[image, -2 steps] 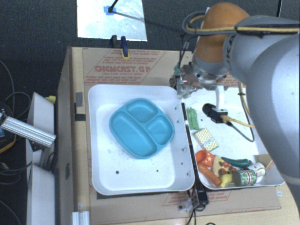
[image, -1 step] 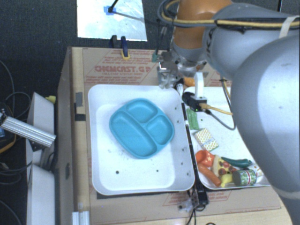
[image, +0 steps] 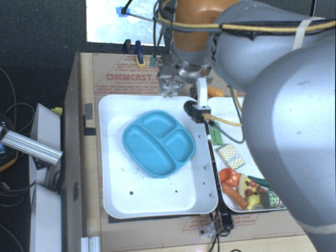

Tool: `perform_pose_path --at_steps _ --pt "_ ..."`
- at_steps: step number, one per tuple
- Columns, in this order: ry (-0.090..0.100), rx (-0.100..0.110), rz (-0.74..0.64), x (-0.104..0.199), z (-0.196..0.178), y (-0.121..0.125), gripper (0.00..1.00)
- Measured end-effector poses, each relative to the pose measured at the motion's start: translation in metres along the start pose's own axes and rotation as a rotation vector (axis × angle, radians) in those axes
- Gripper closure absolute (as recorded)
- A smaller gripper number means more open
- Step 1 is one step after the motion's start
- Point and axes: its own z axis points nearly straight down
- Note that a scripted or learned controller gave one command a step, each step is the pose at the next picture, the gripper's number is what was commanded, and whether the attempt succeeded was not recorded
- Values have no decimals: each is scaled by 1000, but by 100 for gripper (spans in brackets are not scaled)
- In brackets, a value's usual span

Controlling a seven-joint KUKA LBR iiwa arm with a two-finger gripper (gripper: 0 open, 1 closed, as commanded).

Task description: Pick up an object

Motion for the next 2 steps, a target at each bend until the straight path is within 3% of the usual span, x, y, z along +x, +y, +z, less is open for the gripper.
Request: perform_pose_path --at_steps 1,2 --pt "-1 0 0 48 -8 0 100" --pt "-2 0 1 47 -8 0 0"
